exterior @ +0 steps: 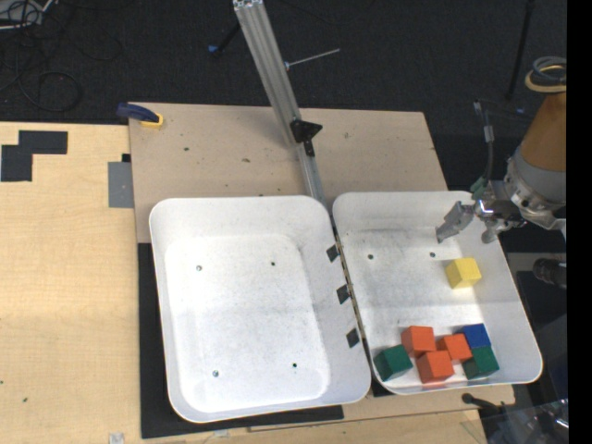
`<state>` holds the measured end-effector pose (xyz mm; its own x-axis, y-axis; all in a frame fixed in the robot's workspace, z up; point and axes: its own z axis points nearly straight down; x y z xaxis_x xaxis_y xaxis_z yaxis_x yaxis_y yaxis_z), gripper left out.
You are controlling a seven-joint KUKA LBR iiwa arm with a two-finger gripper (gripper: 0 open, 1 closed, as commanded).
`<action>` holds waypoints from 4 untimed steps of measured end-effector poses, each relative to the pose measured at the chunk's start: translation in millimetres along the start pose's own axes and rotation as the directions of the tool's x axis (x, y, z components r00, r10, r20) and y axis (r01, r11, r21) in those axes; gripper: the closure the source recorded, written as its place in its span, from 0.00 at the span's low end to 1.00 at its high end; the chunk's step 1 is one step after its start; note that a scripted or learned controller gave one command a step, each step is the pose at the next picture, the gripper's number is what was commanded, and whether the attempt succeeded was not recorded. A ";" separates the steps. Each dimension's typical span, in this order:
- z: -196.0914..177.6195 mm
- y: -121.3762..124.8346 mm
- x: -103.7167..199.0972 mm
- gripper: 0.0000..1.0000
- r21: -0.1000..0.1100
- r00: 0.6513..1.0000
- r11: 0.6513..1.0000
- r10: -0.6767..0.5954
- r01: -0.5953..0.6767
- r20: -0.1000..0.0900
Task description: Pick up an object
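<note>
Gripper (pixel 469 221) (fingers spread) — above yellow block (pixel 462 272).

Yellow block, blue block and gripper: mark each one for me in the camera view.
yellow block (pixel 463 272): camera view, on its top face.
blue block (pixel 475 335): camera view, on its top face.
gripper (pixel 470 221): camera view, midway between its fingertips, above the right bin.

Two bins stand side by side on the bench (pixel 231 155). In the right bin (pixel 388 239), a cluster of blocks (pixel 440 351) lies at the near edge, and a single block (pixel 462 272) lies behind it. The gripper (pixel 472 220) hangs just behind this block.
</note>
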<state>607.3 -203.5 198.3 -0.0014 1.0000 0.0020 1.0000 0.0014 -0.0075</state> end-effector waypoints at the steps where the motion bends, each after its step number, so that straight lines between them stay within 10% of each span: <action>1: 63.5 3.7 -1.3 0.00 0.001 1.000 1.000 0.002 -0.002 0.000; 2: 49.6 4.6 -2.4 1.00 -0.005 1.000 1.000 0.004 -0.004 0.001; 4: -57.4 19.4 0.5 1.00 -0.012 1.000 1.000 -0.001 0.001 0.003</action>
<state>627.2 -203.0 255.5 -0.0024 1.0000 -0.0010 1.0000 0.0024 0.0041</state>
